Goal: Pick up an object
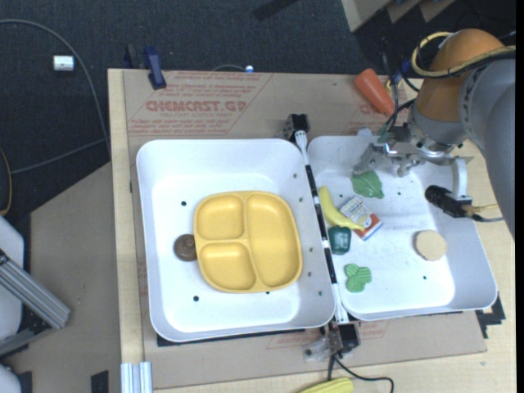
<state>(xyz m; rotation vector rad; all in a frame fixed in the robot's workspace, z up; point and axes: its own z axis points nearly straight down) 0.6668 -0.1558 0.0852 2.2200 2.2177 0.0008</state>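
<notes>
My gripper point(382, 168) hangs over the far part of the right bin point(458, 289), its fingers spread open with nothing between them. A green leafy toy point(369, 185) lies just below its left finger; whether they touch I cannot tell. Near the bin's left wall lie a yellow banana point(331, 208), a red and white packet point(359, 214) and a teal block point(339, 240). A green broccoli-like piece point(357, 277) sits nearer the front. A tan round biscuit point(430, 245) rests on the right side.
The left bin point(160, 170) holds a yellow divided plate point(246, 241) with a brown disc point(185, 246) at its left edge. An orange object point(373, 92) lies on the bench behind the right bin. A blue clip point(153, 67) sits at the far left corner.
</notes>
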